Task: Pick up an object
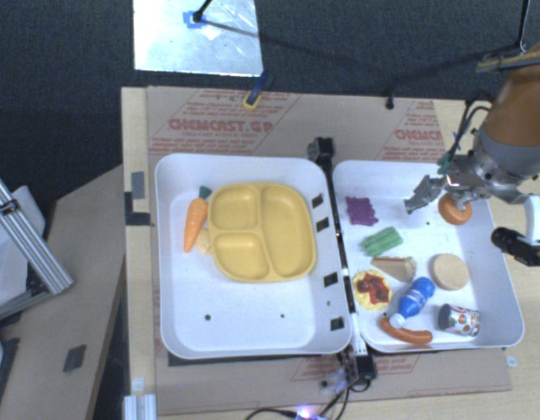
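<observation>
**Failure risks.** The right bin (513, 309) is crowded. The green toy vegetable (383, 239), the sandwich wedge (395, 267), the pizza slice (371, 289), the blue bottle (414, 297), the sausage (405, 331) and the patterned can (459, 320) lie near or touching one another. A descent into this cluster is likely to push a neighbour aside instead of seating cleanly on one item. The bottle and the can are rounded and may roll out of a closing grip. The tan round disc (449, 271) and the purple grape cluster (361, 209) lie flat and low, so a shallow descent may close above them. The orange round object (455, 210) sits just beside the wrist, partly under the arm. It may be nudged toward the bin wall by any sideways move.

**Gripper state.** The gripper (424, 196) is over the upper part of the right bin, between the grape cluster and the orange round object. Its opening cannot be determined from this view (the tool is seen at a slant and appears small). No object is visibly held in it. Contact with the orange object cannot be confirmed.

**Candidate objects.** All those listed above rest in the right bin. The left bin (169, 261) holds a yellow divided plate (256, 232) and a toy carrot (194, 222), well apart from the gripper.
</observation>
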`<state>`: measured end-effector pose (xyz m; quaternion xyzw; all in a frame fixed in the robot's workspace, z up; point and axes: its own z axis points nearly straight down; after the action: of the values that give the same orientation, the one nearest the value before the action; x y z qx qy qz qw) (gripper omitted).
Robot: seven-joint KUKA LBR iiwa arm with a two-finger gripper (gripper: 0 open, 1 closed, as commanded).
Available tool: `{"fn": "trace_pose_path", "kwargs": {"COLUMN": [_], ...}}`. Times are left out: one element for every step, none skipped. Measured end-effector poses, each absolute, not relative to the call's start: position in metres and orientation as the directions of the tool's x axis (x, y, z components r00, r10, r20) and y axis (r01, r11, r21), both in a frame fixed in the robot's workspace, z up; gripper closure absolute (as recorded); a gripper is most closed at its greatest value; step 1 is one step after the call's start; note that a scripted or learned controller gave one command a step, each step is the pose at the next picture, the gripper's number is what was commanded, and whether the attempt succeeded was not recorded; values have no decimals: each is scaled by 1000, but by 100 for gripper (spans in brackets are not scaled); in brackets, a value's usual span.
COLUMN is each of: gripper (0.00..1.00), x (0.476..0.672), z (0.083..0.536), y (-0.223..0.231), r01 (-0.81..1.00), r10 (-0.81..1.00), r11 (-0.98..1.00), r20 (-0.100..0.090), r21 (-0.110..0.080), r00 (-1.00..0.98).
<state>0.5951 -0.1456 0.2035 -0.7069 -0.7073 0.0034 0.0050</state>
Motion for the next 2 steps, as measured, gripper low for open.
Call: {"fn": "trace_pose_path", "kwargs": {"gripper": [0, 0], "x": [598, 590], "z": [211, 165], "y": [-145, -142], "r01": [1000, 1000], "r10": [1000, 1000], "r11": [3, 1], "r20": [0, 1], "r21": [2, -3], "r00": [-3, -1]}}
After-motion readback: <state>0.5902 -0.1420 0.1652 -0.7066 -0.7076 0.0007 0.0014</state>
